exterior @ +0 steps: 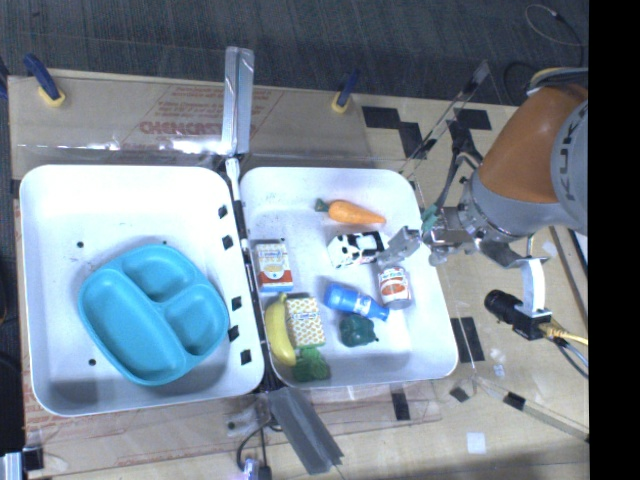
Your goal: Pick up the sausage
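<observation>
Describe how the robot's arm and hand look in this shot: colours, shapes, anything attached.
The arm is a thick, rounded grey limb with a broad orange band above the wrist. Beyond the wrist sits a smaller grey metal assembly with teal-green accents, ending in the hand, a slim, pale grey metallic piece. Thin dark cables or rods run alongside the wrist.

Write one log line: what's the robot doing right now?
gripper: over right bin, beside can | sausage: not identified | blue tray: left bin
</observation>
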`<act>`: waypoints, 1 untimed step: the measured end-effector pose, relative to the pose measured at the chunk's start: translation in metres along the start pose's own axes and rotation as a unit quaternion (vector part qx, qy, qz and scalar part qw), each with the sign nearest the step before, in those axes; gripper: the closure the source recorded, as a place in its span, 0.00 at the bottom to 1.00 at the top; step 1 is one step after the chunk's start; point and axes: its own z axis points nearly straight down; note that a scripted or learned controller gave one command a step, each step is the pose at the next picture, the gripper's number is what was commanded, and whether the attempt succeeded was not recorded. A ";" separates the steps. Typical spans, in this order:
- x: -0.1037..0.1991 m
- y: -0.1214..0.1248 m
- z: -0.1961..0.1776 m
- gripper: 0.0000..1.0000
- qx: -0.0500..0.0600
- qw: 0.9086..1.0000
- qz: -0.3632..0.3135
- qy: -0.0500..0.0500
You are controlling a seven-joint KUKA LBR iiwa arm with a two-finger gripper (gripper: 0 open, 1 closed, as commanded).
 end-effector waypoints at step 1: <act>0.013 0.053 0.099 0.00 0.001 0.999 0.045 0.000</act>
